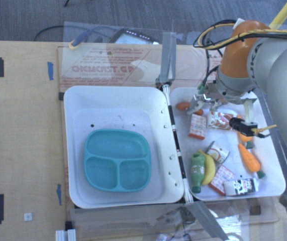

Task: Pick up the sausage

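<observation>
Gripper (199, 103) at right bin (279, 177) far edge, beside sausage (183, 106); fingers' state unclear; left bin wall close.

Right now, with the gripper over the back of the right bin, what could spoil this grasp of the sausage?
The sausage lies hard against the right bin's back left corner, so a finger may strike the wall instead of straddling it.

A red-and-white carton sits just in front of the sausage; the gripper could catch or nudge that instead.

The wrist hides the fingers, so whether they line up with the sausage cannot be judged.
</observation>
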`<state>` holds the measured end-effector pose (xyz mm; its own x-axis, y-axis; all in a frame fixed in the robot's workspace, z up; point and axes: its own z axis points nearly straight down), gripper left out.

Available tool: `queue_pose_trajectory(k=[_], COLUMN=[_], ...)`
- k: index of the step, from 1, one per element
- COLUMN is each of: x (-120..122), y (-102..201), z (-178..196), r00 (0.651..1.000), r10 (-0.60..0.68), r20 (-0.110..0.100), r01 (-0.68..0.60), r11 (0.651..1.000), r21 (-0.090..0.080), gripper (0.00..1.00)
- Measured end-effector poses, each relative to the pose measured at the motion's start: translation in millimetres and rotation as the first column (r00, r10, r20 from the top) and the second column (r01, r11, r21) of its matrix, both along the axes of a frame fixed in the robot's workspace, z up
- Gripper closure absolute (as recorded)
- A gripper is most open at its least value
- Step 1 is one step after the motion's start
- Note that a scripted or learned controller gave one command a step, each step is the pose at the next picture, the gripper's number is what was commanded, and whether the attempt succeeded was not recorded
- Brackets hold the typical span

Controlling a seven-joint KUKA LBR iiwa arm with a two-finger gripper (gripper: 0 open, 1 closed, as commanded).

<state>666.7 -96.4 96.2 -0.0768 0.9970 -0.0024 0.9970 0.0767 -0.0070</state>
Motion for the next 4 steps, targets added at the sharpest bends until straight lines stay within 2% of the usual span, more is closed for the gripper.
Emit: queue_pose_trajectory(k=[1,2,3,4], x=[-12,-36,-50,-75], y=[106,163,106,171], z=[95,36,84,52], r00=[0.999,0.996,0.98,0.961], r10=[-0.048,-0.09,-0.2,-0.276], r20=[0.001,0.023,0.001,0.013], r01=[0.048,0.09,0.2,0.276], r11=[0.999,0.996,0.98,0.961], r21=[0.002,-0.015,0.0,-0.013], gripper=[1.0,1.0,1.0,1.0])
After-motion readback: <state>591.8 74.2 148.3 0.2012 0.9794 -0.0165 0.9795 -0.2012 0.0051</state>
